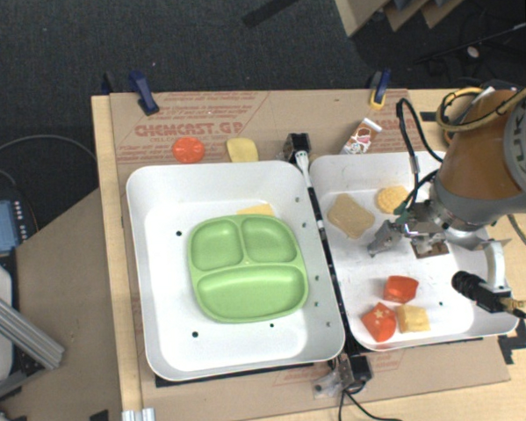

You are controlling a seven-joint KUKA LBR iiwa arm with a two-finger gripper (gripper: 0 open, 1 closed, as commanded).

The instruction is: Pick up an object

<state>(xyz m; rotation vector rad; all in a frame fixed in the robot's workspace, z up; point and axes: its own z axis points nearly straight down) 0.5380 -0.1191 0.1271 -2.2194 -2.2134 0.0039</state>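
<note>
My gripper [406, 240] hangs low over the middle of the right bin [480, 326], with the arm reaching in from the right. Its two fingers stand apart, open, and nothing shows between them. A tan bread-like slab [349, 216] lies just left of it, and a round yellow cookie [391, 198] sits just behind it. Nearer the front lie a red piece [401, 288], a second red piece [380, 322] and a yellow cube [415, 318].
The left bin [163, 325] holds a green divided plate [247, 268] with a yellow slice [256, 211] behind it. On the board behind the bins lie an orange disc [188, 149], a yellow piece [241, 150] and a small packet [360, 138]. Cables run at the right.
</note>
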